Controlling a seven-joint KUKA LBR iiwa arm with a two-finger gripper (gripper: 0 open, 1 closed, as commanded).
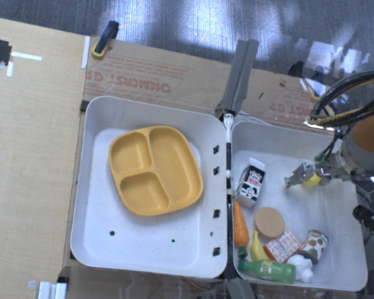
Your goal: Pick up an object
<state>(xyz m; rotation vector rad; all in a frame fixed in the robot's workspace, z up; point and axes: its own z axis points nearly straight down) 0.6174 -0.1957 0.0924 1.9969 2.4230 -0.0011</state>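
Nearest, along the lower edge of the right bin (357, 282), a green bottle (266, 269) lies on its side, with something white (303, 272) at its right end. Just above it sit a banana (256, 248), a red-and-white packet (282, 246), a small printed can (315, 244) and a tan round disc (269, 222), crowded and touching, with a carrot (240, 224) against the bin's left wall. Any of these could serve; they look like light, stiff play food, the bottle and carrot smooth and prone to rolling. The disc, lying flat on top of the pile, offers 2 clear edges to pinch across.

Higher up, a cow-print milk carton (250, 183) stands apart from the pile, boxy and flat-sided, probably the easiest take: close across its 2 long sides.

Further up right, the gripper (305, 176) hangs over bare bin floor, well apart from the carton. A yellow bit shows just behind it, but whether the claw is spread or closed, or has anything, I cannot tell.

Left, the other bin (87, 185) holds a yellow 3-compartment plate (155, 169).
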